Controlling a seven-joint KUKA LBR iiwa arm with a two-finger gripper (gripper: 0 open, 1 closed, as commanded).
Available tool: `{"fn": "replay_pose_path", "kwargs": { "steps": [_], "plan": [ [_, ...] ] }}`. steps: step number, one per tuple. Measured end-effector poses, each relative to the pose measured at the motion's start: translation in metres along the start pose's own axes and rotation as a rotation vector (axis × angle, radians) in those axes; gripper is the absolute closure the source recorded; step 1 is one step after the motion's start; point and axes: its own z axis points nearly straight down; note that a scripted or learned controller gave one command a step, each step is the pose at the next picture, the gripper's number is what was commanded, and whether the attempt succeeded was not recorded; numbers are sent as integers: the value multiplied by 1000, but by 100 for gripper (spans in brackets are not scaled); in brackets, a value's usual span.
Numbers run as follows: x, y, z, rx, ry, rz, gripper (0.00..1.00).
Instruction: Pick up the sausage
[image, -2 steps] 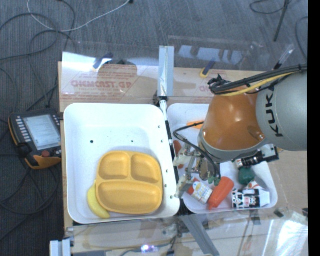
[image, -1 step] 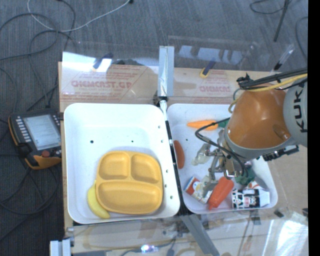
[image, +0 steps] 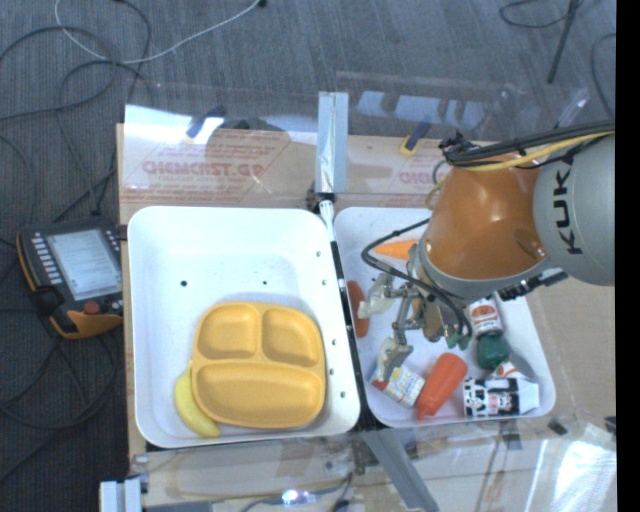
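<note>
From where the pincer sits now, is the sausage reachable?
Probably yes: the sausage lies uncovered against the right bin's left wall, just left of the pincer. That wall may crowd the approach.

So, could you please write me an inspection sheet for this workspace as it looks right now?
Surface: two white bins side by side, left bin and right bin, on a bench.
Job's things: sausage, reddish, lying against the right bin's left wall, untouched.
Clutter: yellow divided tray with a banana tucked under its left edge in the left bin; carrot, milk carton, small packet and green item in the right bin.
Grippers: gripper hanging over the right bin, right of the sausage; jaws unclear.
Cables: black and yellow leads along the arm; loose cables on the floor.
Surroundings: control pendant left of the bench.
</note>
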Motion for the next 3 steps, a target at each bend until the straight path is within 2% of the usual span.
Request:
{"fn": "replay_pose_path", "kwargs": {
  "steps": [1,2,3],
  "plan": [
    [-88,40,-1,-2,-2,-21,0],
    [-18,-68,-8,1,-1,60,0],
    [-11,-81,81,4,-18,-5,0]
  ]
}}
